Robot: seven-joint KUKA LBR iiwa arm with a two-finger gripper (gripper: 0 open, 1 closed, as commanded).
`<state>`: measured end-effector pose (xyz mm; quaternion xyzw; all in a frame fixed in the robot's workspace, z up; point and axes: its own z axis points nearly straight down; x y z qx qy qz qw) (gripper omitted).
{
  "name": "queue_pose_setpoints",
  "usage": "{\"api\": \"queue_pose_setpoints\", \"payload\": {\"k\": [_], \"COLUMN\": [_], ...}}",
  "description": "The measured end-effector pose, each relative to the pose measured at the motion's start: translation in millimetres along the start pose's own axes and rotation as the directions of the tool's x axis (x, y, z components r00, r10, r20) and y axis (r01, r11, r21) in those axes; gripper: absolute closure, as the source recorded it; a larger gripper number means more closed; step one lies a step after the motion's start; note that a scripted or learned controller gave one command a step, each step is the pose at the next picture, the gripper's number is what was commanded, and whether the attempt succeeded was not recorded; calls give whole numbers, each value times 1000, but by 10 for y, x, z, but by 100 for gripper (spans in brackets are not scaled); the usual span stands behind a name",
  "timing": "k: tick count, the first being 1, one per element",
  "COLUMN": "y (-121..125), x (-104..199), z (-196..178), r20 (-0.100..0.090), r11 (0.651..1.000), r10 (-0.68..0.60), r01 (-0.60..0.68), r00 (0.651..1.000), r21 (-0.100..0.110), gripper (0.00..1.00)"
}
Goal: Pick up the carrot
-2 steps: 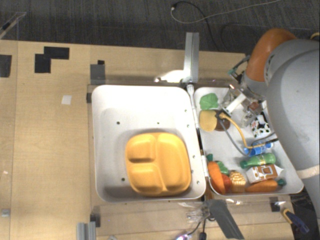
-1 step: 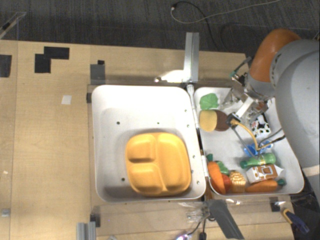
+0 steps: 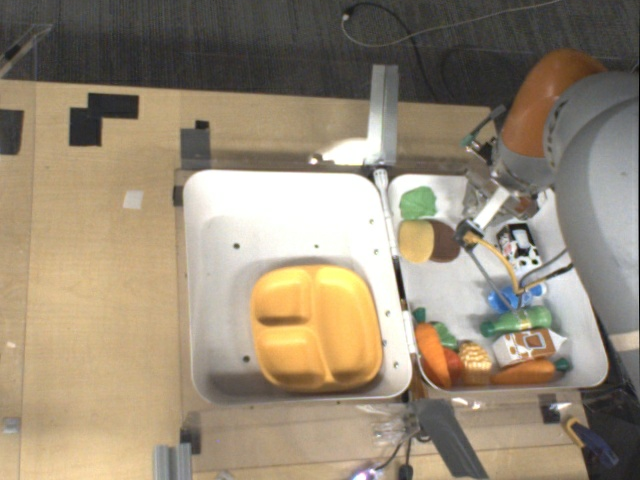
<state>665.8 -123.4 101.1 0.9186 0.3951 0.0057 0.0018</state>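
Note:
An orange carrot (image 3: 524,373) with a green end lies along the front wall of the right bin (image 3: 580,298), near its front right corner. A second orange piece (image 3: 432,354) with a green top lies at the bin's front left corner; it may be a carrot too. My gripper (image 3: 498,214) hangs over the back part of the right bin, well behind both orange things and touching neither. I see nothing held in it.
The right bin also holds a green leafy thing (image 3: 418,202), a yellow-brown round thing (image 3: 428,241), a black-and-white thing (image 3: 517,248), a blue thing (image 3: 505,296), a green vegetable (image 3: 517,320), a corn cob (image 3: 475,356) and a small carton (image 3: 526,344). A yellow divided tray (image 3: 316,324) lies in the left bin (image 3: 230,228).

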Motion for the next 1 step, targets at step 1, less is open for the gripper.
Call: {"api": "queue_pose_setpoints", "payload": {"k": [1], "y": [6], "x": [27], "z": [-127], "r20": [-4], "r11": [1000], "r10": [-4], "r01": [4], "r00": [1000], "r21": [-4], "gripper": [100]}}
